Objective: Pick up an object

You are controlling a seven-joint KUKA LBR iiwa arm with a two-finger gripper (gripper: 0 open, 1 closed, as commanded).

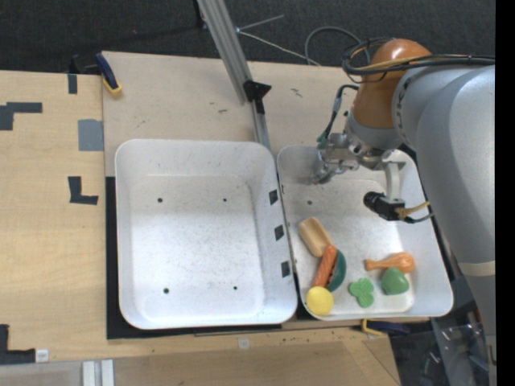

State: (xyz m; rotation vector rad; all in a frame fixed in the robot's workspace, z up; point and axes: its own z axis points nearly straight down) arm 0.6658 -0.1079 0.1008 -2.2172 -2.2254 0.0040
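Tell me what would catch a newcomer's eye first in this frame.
First, the big grey arm with its orange band reaching in from the right, its gripper low over the far end of the right bin. Next, the bright toy food at that bin's near end: a bread roll, a carrot, a yellow lemon, green pieces and an orange drumstick. The left bin is a plain white expanse.

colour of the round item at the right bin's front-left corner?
Yellow, in the camera view.
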